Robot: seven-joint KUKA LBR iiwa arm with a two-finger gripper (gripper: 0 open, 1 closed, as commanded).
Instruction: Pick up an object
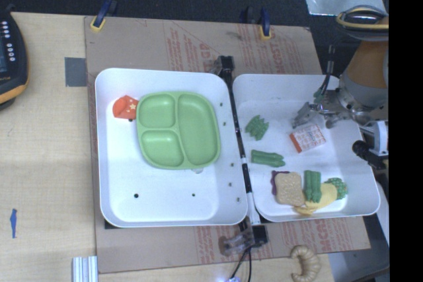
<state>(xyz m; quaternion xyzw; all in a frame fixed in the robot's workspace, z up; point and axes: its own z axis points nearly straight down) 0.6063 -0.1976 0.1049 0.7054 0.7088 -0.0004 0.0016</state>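
Note:
My gripper (314,118) hangs over the back right part of the right bin (277,86), open, with nothing between its fingers. Just in front of it lies a small red and white packet (308,138). Further left in the same bin are two green vegetable pieces (256,127) (267,158). At the bin's front sit a slice of bread (288,188), a green piece (312,185), a yellow banana (318,203) and a broccoli (337,187), packed close together.
The left bin (165,208) holds a green divided plate (178,130) and a red toy (124,107) at its back left. A tan curled object (305,262) lies on the bench in front of the bins. A pendant (10,56) rests at far left.

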